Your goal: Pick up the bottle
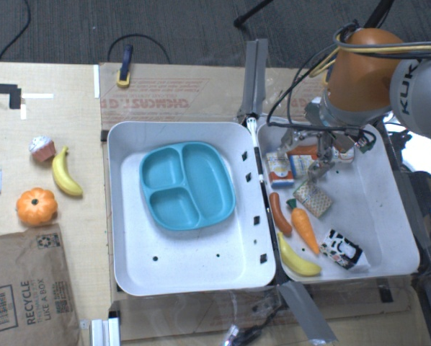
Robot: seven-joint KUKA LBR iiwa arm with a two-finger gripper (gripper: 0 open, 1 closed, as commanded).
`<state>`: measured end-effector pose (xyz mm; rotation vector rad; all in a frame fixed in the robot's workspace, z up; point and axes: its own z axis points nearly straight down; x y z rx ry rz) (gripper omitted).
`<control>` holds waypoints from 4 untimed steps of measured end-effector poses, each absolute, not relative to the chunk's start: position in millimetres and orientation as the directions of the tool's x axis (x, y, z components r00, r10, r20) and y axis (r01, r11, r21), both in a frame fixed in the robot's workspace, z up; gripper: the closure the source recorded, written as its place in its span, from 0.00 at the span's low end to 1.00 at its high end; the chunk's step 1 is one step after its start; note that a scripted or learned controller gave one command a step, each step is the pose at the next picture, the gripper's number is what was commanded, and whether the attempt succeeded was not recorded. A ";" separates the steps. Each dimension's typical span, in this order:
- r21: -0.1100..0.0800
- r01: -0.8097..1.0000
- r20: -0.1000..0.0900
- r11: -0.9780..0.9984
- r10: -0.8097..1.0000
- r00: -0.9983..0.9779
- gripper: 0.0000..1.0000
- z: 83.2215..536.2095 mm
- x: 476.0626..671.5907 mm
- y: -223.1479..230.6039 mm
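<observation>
While fingers hover | bottle lies apart, nearer camera

Pale wooden bench under dark grey carpet (black cables trailing across).

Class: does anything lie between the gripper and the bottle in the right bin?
Which item is the bottle is unclear; likeliest the black-and-white object. The gripper is farther back, and a speckled block lies partly between them, the carrot just beside it.
</observation>
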<state>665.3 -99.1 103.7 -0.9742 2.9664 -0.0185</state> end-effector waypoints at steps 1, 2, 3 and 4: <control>-0.023 -0.728 -0.012 0.685 -0.728 -0.685 0.00 102.3 505.4 -167.9; -0.041 -0.893 -0.003 0.449 -0.893 -0.449 0.00 104.0 499.4 -121.3; 0.000 -0.981 -0.006 0.194 -0.981 -0.194 0.00 155.5 659.8 -102.9; 0.003 -0.984 -0.007 -0.177 -0.984 0.177 0.00 124.4 614.6 -99.1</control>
